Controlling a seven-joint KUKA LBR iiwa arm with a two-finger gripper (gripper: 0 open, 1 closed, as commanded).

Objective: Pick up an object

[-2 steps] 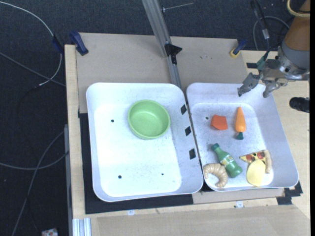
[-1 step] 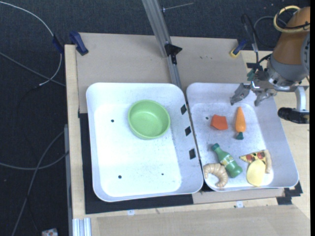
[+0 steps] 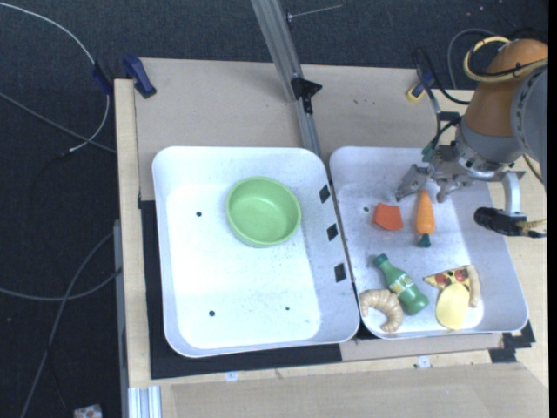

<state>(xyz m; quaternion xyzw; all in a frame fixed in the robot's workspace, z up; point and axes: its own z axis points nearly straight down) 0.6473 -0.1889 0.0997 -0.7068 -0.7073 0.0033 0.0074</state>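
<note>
Jaws [image 3: 426, 185]: spread wide, grasping nothing, poised directly over the carrot's top for a straddling grab.
Carrot [image 3: 424, 215]: lies in right bin [image 3: 348, 259], beside orange wedge [image 3: 388, 217].

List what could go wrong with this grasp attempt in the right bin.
1. The gripper sits open right above the top of the carrot; the long, rounded toy may roll or slip out as the fingers close.
2. The orange wedge lies close beside the carrot, so one finger could nudge or catch it instead.
3. The carrot lies not far from the right bin's far wall, so a low approach may scrape it.
</note>
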